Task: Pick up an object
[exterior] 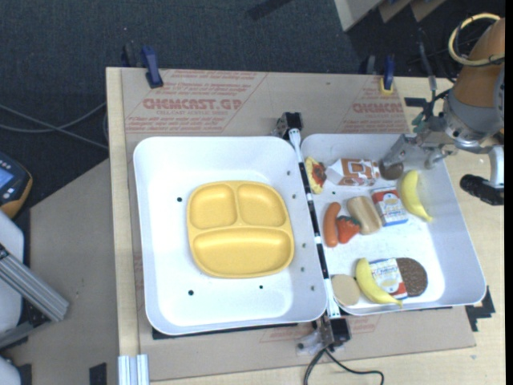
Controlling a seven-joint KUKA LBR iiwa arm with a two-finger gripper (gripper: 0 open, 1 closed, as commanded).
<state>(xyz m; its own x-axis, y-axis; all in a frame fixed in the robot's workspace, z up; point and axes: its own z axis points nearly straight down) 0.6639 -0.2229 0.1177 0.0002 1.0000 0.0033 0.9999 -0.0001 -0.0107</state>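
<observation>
Hand (394, 165) is hanging over the right bin's (457, 251) far side; you cannot tell its opening. Banana (414, 195) is lying just beside it, and toy food is sitting nearer you.

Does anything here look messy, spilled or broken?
Nothing looks spilled or broken. The toy food lies jumbled in the right bin, with a banana overlapping a small carton near the front. The yellow tray sits neatly in the left bin.
</observation>
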